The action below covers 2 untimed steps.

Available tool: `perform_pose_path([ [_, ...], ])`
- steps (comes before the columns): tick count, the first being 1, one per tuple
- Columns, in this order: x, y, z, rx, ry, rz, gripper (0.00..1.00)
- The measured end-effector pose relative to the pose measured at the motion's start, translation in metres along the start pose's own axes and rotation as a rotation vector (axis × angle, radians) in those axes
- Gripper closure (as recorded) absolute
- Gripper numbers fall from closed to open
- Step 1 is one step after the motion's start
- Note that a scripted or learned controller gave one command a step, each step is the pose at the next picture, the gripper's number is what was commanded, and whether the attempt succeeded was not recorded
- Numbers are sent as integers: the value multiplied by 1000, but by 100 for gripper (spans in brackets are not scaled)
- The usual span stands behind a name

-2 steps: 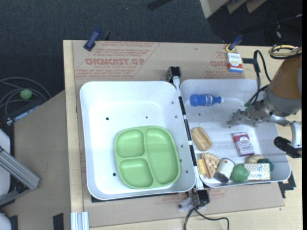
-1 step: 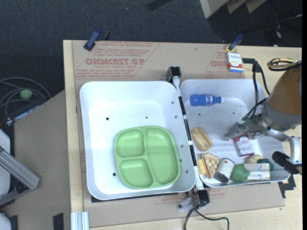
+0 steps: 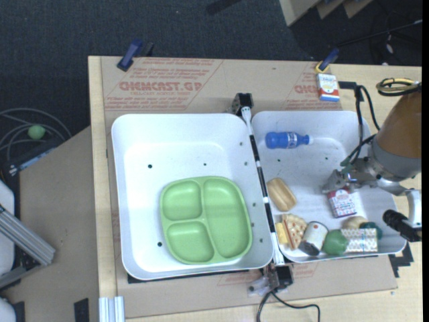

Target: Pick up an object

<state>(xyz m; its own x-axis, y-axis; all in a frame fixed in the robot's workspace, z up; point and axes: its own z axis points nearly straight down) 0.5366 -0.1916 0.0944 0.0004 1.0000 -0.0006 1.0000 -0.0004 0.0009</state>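
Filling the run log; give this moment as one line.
arm: over right bin | gripper: above small red-and-white packet | grasp: none seen | left bin: green tray

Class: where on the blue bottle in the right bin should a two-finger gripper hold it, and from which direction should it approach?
Probably across the middle of the blue bottle's body, coming straight down. It lies on its side, lengthwise left to right, with bare bin floor on both long sides.
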Motion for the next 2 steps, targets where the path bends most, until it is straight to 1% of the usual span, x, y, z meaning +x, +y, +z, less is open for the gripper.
perform_pose_path([
  [1,84,38,10,-1,1,-1,100],
  [2,142,26,-90,0,1,-1,100],
])
